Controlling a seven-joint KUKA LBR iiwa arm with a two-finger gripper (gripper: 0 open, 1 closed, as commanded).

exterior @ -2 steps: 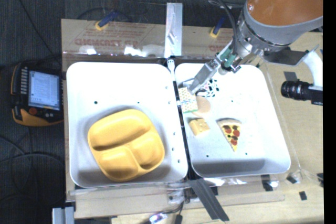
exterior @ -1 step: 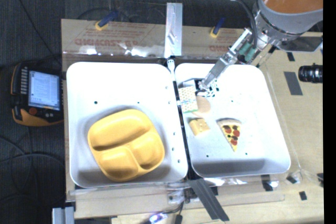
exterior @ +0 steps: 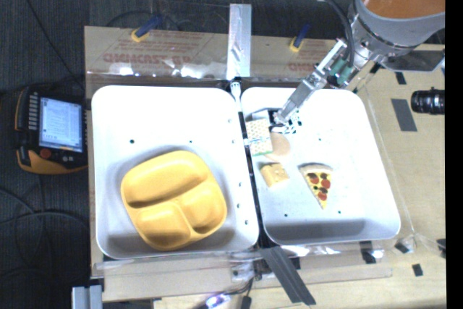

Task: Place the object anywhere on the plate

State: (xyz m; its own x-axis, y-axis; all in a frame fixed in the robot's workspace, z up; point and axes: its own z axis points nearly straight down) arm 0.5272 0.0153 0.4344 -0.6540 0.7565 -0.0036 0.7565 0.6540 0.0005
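A yellow divided plate (exterior: 172, 197) lies in the left bin (exterior: 130, 112). In the right bin (exterior: 362, 213) near its left wall lie a patterned white card-like piece (exterior: 257, 131), a tan rounded piece (exterior: 281, 145), a yellow cheese-like block (exterior: 274, 174) and a pizza slice (exterior: 318, 184). My gripper (exterior: 282, 119) reaches down from the upper right to the small cluster by the patterned piece and the tan piece. Its tips are dark and small against the items there.
A metal divider (exterior: 240, 40) stands at the back between the bins. A handheld pendant (exterior: 51, 130) with a lit screen lies left of the bench. Clamps and cables sit along the back edge.
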